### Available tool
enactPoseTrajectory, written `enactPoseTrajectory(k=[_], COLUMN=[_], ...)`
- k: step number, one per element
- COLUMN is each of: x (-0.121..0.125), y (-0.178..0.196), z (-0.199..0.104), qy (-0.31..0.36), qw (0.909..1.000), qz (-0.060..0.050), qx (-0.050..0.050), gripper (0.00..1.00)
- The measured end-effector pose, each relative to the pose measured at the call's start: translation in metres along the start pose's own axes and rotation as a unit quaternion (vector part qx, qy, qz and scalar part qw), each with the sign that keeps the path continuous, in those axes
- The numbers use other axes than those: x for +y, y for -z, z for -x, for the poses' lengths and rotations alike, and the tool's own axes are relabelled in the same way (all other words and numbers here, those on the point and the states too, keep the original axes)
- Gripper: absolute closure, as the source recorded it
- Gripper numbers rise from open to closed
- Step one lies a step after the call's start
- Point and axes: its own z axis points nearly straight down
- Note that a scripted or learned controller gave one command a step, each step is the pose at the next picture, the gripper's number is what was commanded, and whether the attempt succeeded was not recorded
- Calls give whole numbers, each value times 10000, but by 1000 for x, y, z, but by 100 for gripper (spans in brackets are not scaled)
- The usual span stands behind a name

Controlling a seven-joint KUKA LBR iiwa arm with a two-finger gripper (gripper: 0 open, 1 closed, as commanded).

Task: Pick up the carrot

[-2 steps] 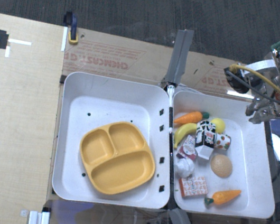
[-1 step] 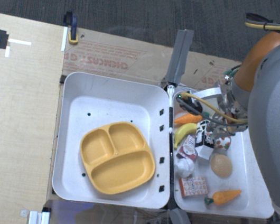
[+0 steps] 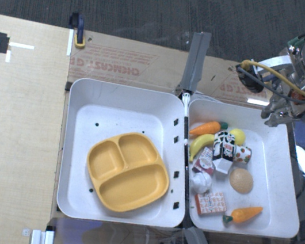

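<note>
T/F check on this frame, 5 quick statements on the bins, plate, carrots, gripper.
1. The yellow plate lies in the left bin. True.
2. Both carrots lie in the left bin. False: one carrot is at the far end of the right bin, the other carrot at its near end.
3. The gripper holds a carrot. False: it sits over the right bin's far rim, with no carrot at it.
4. A banana lies beside the far carrot. True.
5. The plate holds food. False: its compartments are bare.
</note>
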Motion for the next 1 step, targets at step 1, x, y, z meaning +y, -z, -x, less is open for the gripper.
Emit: enactPoseTrajectory(k=[1], x=[-41], y=[74], z=[-1], qy=[235], qw=[9997], qz=[2], qx=[2], gripper=[100])
